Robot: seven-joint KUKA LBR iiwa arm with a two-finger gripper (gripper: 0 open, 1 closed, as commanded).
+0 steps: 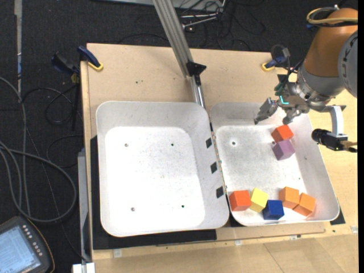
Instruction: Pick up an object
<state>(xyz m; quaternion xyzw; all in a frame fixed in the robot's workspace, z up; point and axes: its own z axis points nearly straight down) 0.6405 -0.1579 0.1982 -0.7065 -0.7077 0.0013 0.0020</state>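
So far nothing is lifted: the two-finger gripper [277, 114] hangs open and empty above the right shallow white bin [244, 147]. The small orange cube [282, 133] and small purple cube [283, 149] lie just beside it, waiting to be grasped.

A pale wooden bench top [170, 75] stands on a dark carpeted floor [45, 16]. Blue and yellow clamps grip its far edge at the left corner [90, 58] and the right corner [276, 58]. A slanted aluminium strut [170, 24] crosses from the top of the view down to the bench's middle. Black cables [34, 152] loop across the floor on the left. A screen device [20, 249] lies at the lower left corner. Lighting is even
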